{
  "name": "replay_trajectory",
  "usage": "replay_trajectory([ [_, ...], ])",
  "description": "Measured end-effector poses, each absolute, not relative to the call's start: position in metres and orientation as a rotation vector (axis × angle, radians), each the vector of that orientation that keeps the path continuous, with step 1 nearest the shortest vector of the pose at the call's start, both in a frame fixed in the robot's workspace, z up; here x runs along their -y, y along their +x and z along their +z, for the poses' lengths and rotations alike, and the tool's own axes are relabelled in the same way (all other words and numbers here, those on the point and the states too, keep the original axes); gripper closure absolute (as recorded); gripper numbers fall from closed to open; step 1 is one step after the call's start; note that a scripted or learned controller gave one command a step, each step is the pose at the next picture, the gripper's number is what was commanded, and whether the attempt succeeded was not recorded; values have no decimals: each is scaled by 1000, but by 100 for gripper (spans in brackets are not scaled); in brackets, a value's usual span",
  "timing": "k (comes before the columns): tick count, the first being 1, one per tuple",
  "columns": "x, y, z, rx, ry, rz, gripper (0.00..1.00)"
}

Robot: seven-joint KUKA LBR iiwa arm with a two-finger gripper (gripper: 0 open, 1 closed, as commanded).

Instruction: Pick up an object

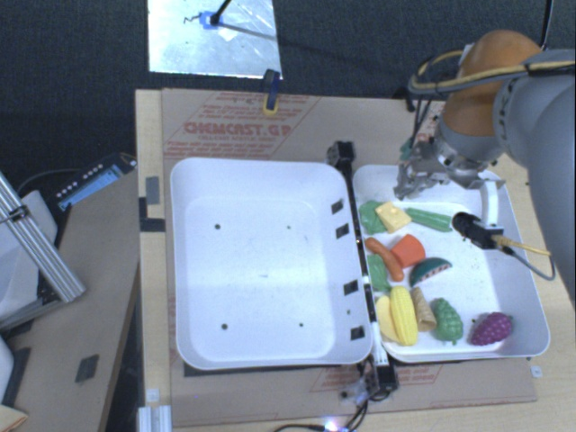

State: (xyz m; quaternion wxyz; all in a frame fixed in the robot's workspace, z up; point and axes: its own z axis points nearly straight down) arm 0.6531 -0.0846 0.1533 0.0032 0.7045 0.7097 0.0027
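Note:
The right bin (513,277) holds several toy foods. A yellow cheese wedge (392,216) lies beside a green pepper (372,217) and a green cucumber (429,219). Below them are an orange carrot piece (409,248), a red sausage (385,258), a watermelon slice (430,270), a yellow corn cob (402,315), a green bumpy piece (447,320) and purple grapes (491,328). My gripper (412,184) hangs over the bin's far left corner, just above the cheese wedge and the cucumber, with nothing visibly held.
The left bin (261,259) lies beside the right one, split from it by a black divider with clips (354,241). A shiny metal sheet (214,23) sits at the back, and grey equipment (36,250) stands off the bench at the left.

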Motion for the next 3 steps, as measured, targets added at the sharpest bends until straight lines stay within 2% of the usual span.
replay_trajectory([
  [1,17,672,301,-2226,2198,24,100],
  [2,-94,669,419,-2234,2197,24,100],
  [3,-169,644,372,-2236,2210,1,100],
])
